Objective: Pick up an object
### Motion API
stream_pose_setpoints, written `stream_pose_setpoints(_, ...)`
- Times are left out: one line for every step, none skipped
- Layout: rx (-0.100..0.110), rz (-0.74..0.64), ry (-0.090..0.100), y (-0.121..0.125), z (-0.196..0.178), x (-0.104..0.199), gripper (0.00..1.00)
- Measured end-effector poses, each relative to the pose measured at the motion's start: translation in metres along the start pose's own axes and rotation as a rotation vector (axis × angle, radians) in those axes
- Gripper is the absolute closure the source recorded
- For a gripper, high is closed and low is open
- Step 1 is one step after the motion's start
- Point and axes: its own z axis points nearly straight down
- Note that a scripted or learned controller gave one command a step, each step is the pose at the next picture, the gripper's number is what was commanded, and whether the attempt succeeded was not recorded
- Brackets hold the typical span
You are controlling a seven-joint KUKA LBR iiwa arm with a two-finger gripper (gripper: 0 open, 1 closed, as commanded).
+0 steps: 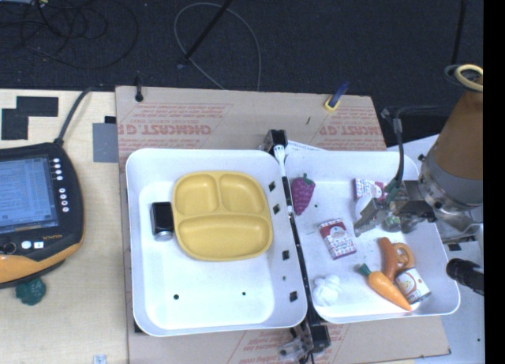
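My gripper (pixel 381 219) hangs low over the right bin (pixel 442 307), near its right wall, with its fingers spread open and nothing visibly between them. Just below it lie an orange curved toy (pixel 392 256), a carrot (pixel 384 283) and a small can (pixel 412 285). A red and white packet (pixel 337 238) lies to the gripper's left. A second small packet (pixel 367 189) sits just above it. A purple strawberry (pixel 302 191) rests by the bin's left wall, and a white crumpled lump (pixel 326 287) lies at the front left.
The left bin (pixel 150 291) holds a yellow divided plate (pixel 222 216) and a small black block (pixel 162 218). Both bins sit on cardboard (pixel 237 121). A control pendant (pixel 31 204) and a teal lump (pixel 30 290) lie far left.
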Motion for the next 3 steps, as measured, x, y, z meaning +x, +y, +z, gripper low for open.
stream_pose_setpoints(0.001, 0.001, 0.0, 0.045, 0.09, -0.006, 0.0)
stream_pose_setpoints(-0.004, 0.001, 0.0, 0.047, 0.184, -0.007, 0.0)
stream_pose_setpoints(-0.001, 0.008, 0.003, 0.047, 0.174, -0.008, 1.0)
